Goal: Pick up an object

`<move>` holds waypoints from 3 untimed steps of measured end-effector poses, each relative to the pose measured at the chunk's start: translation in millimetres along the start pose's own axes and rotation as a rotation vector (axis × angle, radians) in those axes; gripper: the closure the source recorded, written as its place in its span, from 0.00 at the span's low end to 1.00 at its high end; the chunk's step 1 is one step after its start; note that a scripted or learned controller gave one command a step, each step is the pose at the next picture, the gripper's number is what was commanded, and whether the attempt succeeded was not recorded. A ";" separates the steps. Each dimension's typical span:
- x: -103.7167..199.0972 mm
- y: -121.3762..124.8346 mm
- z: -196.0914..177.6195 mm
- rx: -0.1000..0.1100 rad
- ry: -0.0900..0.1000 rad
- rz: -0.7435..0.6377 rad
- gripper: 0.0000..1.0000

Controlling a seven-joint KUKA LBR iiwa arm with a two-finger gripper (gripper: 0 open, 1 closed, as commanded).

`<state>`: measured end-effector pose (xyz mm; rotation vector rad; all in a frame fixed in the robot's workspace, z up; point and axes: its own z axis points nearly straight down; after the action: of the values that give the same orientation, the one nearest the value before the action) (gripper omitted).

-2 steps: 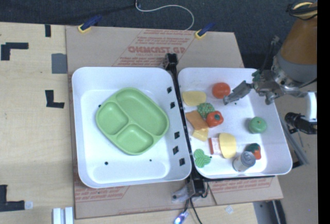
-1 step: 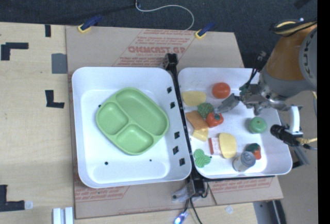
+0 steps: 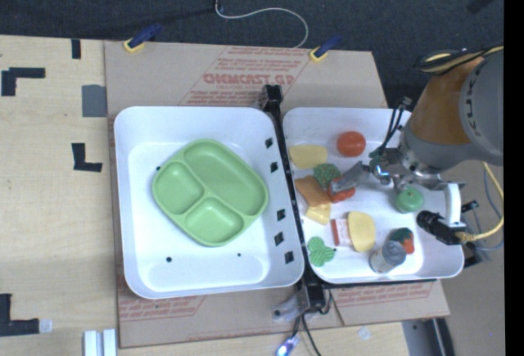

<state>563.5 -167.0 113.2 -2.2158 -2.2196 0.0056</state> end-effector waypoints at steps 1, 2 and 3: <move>1.0 0.1 30.5 -0.004 -0.001 0.002 0.00; 1.0 0.7 19.2 -0.005 -0.002 0.000 1.00; -2.2 3.8 -42.3 -0.009 -0.002 0.001 1.00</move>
<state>567.5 -169.2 155.5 -2.2221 -2.2242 -0.0018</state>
